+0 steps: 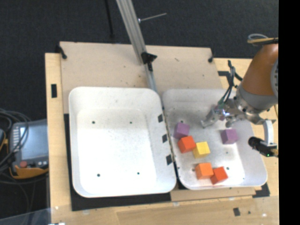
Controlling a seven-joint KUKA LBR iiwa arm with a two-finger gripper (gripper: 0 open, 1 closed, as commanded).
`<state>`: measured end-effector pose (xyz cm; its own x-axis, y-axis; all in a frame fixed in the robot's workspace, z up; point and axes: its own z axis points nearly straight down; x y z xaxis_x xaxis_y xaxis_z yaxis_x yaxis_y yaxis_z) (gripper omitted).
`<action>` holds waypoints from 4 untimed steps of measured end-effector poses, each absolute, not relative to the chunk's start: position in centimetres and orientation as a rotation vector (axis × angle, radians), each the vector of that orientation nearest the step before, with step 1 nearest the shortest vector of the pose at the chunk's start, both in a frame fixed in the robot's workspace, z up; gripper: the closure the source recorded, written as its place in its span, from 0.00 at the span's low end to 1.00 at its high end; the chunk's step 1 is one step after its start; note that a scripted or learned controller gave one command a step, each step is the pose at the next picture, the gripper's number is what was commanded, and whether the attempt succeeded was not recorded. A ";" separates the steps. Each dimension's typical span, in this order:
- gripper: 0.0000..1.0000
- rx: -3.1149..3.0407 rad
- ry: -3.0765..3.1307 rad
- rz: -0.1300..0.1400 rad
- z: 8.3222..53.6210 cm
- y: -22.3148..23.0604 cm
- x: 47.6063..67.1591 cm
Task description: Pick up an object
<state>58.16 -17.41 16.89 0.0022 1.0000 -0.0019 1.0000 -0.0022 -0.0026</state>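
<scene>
The right bin (253,172) holds several small blocks. A purple block (182,129) lies near the bin's left wall, with a red-orange block (186,144) and a yellow block (202,148) just in front of it. An orange block (204,170) and a red block (219,175) touch each other near the front rim. A second purple block (229,136) lies to the right. My gripper (218,118) hangs over the back middle of this bin, just behind and left of that second purple block. It is open, with nothing between its fingers.
The left bin (84,102) sits beside the right one, sharing a divider with black clips (165,137). A slanted metal rail (133,27) rises behind the bins. A pendant with cables (26,146) lies off the bench's left edge.
</scene>
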 end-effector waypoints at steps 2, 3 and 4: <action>1.00 -2.233 -2.215 -0.004 13.1 -17.6 59.3; 1.00 -2.226 -2.228 -0.006 19.5 -18.1 59.9; 1.00 -2.222 -2.227 -0.004 22.0 -18.3 60.0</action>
<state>59.97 -18.25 22.01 -0.0020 1.0000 -0.0015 1.0000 0.0020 0.0048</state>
